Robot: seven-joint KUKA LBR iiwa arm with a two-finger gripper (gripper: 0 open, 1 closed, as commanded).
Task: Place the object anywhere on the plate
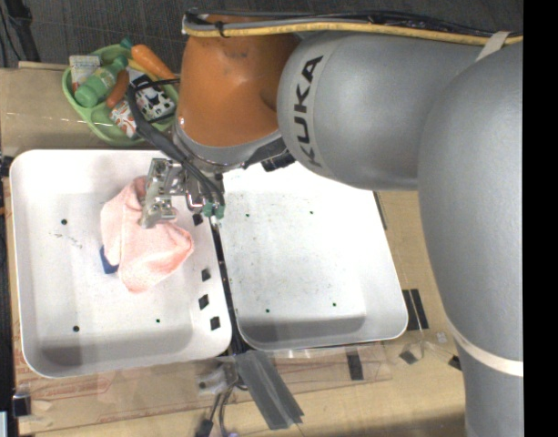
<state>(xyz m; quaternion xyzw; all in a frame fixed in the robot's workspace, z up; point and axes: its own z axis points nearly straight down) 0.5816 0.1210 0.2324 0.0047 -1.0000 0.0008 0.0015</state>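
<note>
Over left shallow white bin [42, 271]: silver two-finger gripper [160, 209] sits on upper edge of crumpled pink cloth [149, 244]. Cloth spreads below and left of fingertips, blue object [106, 259] peeking at its left. Finger state: cannot tell. Plate not identifiable.
</note>
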